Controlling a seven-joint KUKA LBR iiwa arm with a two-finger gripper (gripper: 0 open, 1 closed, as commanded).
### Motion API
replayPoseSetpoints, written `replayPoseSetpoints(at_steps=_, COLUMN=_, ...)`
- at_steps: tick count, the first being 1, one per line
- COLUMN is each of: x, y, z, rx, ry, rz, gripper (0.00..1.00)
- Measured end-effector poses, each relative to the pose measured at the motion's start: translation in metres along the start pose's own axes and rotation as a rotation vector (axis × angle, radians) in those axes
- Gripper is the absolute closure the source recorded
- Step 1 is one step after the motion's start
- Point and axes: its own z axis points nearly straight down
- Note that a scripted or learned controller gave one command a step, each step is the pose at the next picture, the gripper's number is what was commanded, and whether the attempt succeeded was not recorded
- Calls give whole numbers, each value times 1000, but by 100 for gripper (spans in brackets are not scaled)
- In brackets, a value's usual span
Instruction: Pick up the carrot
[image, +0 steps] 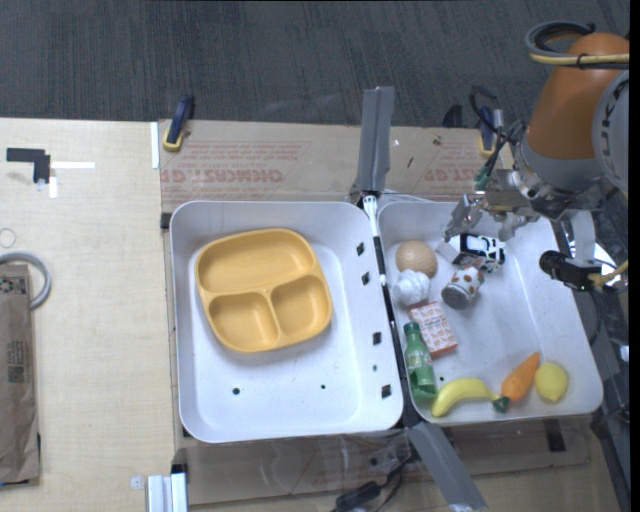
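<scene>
- Looking at the progress first, you are seeing a pick that is hardly begun: the small orange carrot with a green stem end (518, 381) is lying untouched on the floor of the right-hand shallow white bin (572, 310), near its front edge.
- It is resting between the curved yellow banana (458, 394), which is close by its stem end, and the round yellow lemon (551, 381) just beside its thick end.
- Everything is left to do, as far as you can judge: travelling across the bin, lowering, closing and lifting.
- The grey two-finger gripper (484, 212) is hanging over the back of that bin, well apart from the carrot, with nothing visibly in it.
- You cannot tell how wide it is standing; the metal parts are blurring together at this slant.
- Just below it a black-and-white cow-patterned toy (477, 246) and a small tipped can (463, 285) are lying, with a beige egg-shaped object (416, 258) near them.
- Further out, a green bottle (418, 358) is lying along the bin's left wall.
- A yellow three-compartment plastic plate (262, 288) is sitting in the left-hand white bin (300, 405).
</scene>
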Motion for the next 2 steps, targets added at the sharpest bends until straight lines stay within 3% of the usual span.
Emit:
replayPoseSetpoints(at_steps=1, x=-68, y=-21, z=-51, rx=-2, ry=-2, rz=-120, gripper=0)
replayPoseSetpoints(at_steps=2, x=-104, y=-71, z=1, rx=0, ry=0, rz=-87, gripper=0)
